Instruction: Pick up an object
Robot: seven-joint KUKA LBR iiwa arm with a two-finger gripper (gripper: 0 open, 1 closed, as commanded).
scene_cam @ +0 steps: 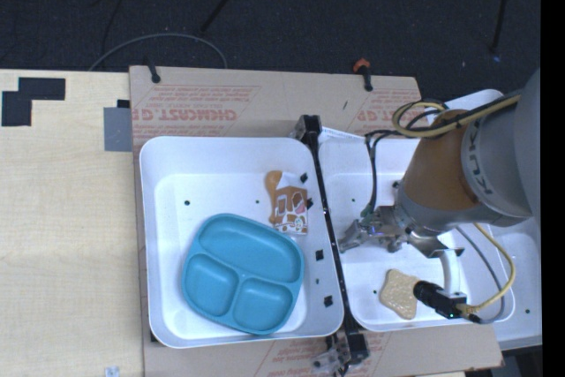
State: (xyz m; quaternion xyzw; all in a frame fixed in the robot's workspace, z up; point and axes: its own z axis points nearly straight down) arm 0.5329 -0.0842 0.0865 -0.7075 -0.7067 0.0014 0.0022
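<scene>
Metal two-finger gripper point(360, 234) low in right shallow white plastic bin point(521, 313), near its left wall; open or closed: cannot tell. Tan flat sponge-like piece point(399, 293) lies just beside it toward bin's front edge, apart. Left white bin point(163, 190) holds blue sectioned plastic plate point(243, 272) and small printed packet point(289, 210).

Blue divided plate point(243, 273) in left bin point(168, 181); tool point(364, 232) over right bin point(521, 313).
</scene>
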